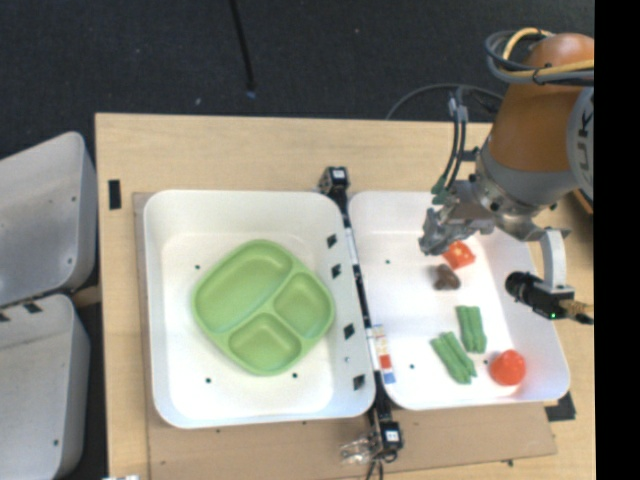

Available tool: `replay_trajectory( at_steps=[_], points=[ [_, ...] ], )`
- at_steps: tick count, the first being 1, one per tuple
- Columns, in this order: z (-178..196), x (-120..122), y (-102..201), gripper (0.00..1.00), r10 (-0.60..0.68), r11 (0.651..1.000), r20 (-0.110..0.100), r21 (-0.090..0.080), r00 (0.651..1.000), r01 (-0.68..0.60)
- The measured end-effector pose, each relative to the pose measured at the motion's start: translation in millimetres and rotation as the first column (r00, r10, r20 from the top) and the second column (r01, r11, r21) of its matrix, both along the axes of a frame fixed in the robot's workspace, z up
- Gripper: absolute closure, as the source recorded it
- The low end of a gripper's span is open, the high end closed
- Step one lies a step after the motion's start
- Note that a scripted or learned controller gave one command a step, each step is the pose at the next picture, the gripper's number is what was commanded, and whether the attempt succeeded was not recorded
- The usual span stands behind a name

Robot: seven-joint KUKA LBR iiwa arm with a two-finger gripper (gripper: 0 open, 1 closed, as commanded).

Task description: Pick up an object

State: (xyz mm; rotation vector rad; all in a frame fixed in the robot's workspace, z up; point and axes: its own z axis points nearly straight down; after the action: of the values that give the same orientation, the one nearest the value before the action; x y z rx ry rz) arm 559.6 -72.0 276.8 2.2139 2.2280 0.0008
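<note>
Reaching in from the right, my claw [446,236] hangs over the far part of the right bin [400,368]; whether it is released or clenched, I cannot tell. A small red object [460,256] lies just beside it, a brown lump [447,279] just nearer. Two green bean pods [462,343] and a red tomato [507,367] lie near the bin's near right corner. The left bin [170,388] holds a green divided plate [262,306].

green divided plate [263,307], left bin [160,368]
</note>
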Motion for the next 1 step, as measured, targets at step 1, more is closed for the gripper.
replay_trajectory(
  at_steps=[1],
  points=[
    [-16.8,9.2,49.5,1.00,0.000,1.000,-0.002,0.001,1.000,0.000]
  ],
)
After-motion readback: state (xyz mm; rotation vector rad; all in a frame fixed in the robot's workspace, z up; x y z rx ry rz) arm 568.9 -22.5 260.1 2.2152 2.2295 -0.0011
